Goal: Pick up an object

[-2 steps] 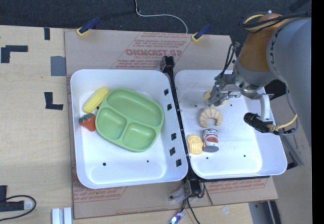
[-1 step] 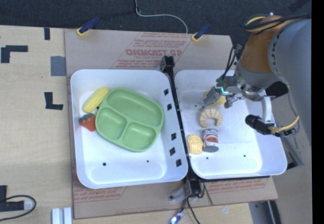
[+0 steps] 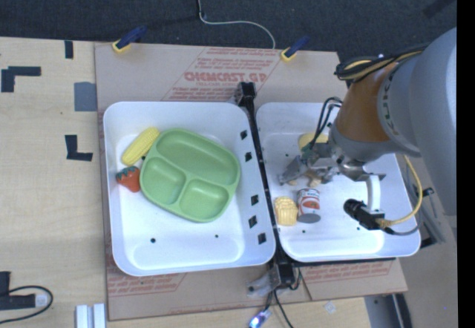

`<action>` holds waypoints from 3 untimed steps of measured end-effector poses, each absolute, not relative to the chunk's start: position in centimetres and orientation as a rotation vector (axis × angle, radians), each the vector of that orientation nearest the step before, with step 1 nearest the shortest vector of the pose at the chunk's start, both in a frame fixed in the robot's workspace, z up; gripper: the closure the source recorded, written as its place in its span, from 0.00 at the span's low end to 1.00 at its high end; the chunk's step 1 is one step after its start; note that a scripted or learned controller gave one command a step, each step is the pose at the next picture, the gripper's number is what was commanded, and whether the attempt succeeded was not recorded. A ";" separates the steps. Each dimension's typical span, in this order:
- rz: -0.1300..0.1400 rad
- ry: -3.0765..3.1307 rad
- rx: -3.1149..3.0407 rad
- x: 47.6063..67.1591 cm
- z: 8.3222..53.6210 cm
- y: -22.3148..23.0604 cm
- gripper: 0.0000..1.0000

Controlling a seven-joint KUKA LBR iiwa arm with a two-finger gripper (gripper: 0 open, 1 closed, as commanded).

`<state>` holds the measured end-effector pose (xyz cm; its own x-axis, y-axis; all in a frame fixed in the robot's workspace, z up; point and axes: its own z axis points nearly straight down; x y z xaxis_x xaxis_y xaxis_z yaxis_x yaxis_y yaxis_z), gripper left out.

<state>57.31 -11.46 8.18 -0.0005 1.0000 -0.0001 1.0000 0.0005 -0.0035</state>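
In the right bin my gripper hangs low over the bin floor near the left wall. Just below it stands a small can with a red and white label, close to the gripper but apart from it as far as I can see. A short yellow corn piece lies to the left of the can. A pale yellow object pokes out behind the gripper, partly hidden by the wrist.
The left bin holds a green divided plate, a yellow corn cob and a small red fruit at the plate's left edge. A black divider runs between the bins.
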 end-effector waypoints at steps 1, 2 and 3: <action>0.003 -2.221 -2.219 57.5 9.4 -11.5 1.00; -0.012 -2.235 -2.218 62.0 19.1 -6.1 1.00; -0.003 -2.231 -2.209 64.2 18.4 2.0 1.00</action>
